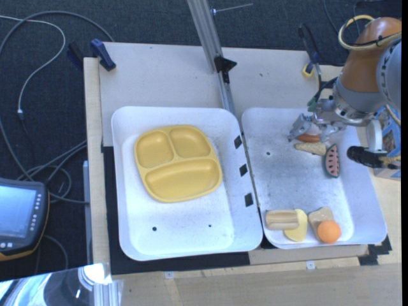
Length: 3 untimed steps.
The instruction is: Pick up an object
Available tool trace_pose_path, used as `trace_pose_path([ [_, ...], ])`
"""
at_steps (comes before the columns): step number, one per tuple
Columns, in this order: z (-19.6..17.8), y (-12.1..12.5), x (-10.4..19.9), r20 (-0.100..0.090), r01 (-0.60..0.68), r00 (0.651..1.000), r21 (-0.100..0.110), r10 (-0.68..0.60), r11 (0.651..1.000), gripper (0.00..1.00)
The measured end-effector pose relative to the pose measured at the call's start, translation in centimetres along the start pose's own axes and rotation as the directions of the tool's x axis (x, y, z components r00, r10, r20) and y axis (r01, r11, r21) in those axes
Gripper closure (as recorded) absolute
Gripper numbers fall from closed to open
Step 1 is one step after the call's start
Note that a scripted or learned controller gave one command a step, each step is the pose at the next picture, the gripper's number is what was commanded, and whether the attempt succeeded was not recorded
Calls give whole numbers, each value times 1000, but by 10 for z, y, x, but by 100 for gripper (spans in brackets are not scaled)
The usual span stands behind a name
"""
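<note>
Two shallow white bins sat side by side on the bench. The left bin (127, 190) held a yellow divided plate (178, 162) with three compartments, lying flat toward its upper part. The right bin (280, 171) held the loose items. Near its upper right, the gripper (306, 131) hung low over the bin floor at the end of the grey arm (366, 62), which came in from the right with its orange band above the wrist. Whether the gripper was open or closed I could not tell from this slanted view. Directly under and touching the gripper's tip showed a small red-orange object (308, 138), too hidden to name. Just below it lay a pale tan piece shaped like a bread slice or pastry (311, 148). Beside that, to the right, a watermelon slice (332, 160) lay lengthwise. Along the bin's near edge, well apart from the gripper, a tan bread-like block (281, 219), a yellow wedge (296, 230), a light brown chunk (320, 217) and an orange ball (329, 232) clustered together, touching one another.
</note>
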<state>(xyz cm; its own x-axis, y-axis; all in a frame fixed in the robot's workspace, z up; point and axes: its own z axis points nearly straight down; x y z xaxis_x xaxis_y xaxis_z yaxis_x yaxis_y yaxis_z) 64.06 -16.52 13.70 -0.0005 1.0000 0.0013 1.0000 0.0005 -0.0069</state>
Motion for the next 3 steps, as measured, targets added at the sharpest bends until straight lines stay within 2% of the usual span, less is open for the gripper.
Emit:
trace_pose_path([
  [1, 35, 7, -1, 9, 3, 1000, -28, -3, 1000, 0],
  [2, 32, 2, 0, 4, 2, 1000, -12, -1, 1000, 100],
  [3, -30, 11, -1, 3, 1, 1000, -15, -1, 1000, 100],
])
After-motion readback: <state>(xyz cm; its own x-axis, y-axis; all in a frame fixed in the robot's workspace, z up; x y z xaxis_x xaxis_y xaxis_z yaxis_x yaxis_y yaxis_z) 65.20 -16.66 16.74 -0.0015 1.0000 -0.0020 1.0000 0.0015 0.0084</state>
